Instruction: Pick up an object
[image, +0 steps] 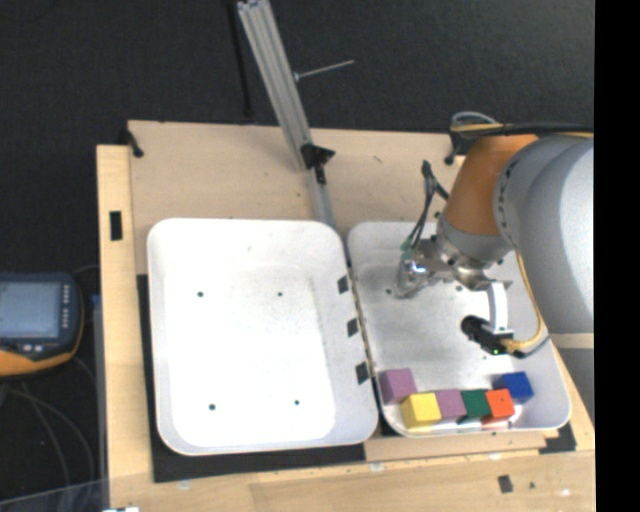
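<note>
Several small blocks lie along the near edge of the right bin (385, 250): a purple block (398, 383), a yellow block (422, 408), a mauve block (451, 403), a green block (474, 404), an orange block (499, 403) and a blue block (515, 386). My gripper (408, 277) hangs low over the far left part of that bin, well away from the blocks. The grey arm with its orange band comes in from the right and covers the bin's far right corner.
The left bin (250, 330) sits beside the right one, with black clips along their shared edge. A slanted metal rail (285, 95) rises from the bench behind the bins. A handheld pendant (35, 315) lies off the bench at left.
</note>
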